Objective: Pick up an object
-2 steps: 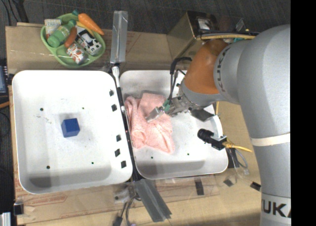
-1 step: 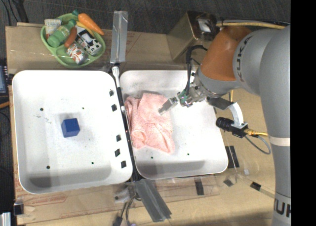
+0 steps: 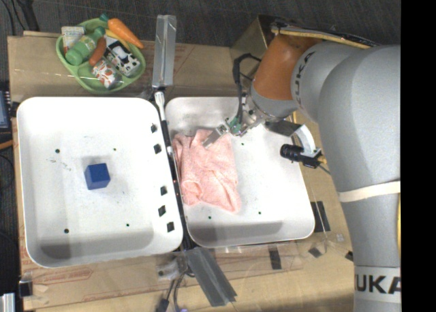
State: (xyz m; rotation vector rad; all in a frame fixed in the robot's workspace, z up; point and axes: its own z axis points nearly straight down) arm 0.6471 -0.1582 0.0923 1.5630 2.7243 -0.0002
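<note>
A: Pink cloth [image 3: 208,171], crumpled, lies in the right bin [image 3: 286,201], pushed up against that bin's left wall. Its long axis runs from the near side of the bin toward the far side, leaning a little: the near end sits further right, the far end nearer the divider between the bins.

B: And nearer the camera than that?

A: Just the bins' front rims and the bench [image 3: 102,273] edge. In the left bin [image 3: 41,167] a small blue cube [image 3: 97,176] sits on the floor, left of centre, well apart from the cloth.

B: Where is the gripper?

A: The gripper [image 3: 221,133] is low over the far end of the cloth, at its upper right corner. One finger reaches left across the top folds and looks to be touching them. Whether the fingers are spread or pressed together I cannot tell, and I see no fabric plainly between them.

B: Farther back?

A: The arm [image 3: 354,120] comes in from the right, its orange band above the wrist. Beyond the left bin, on the bench, a green bowl [image 3: 71,65] holds toy food, a carrot [image 3: 122,30] among it.
</note>
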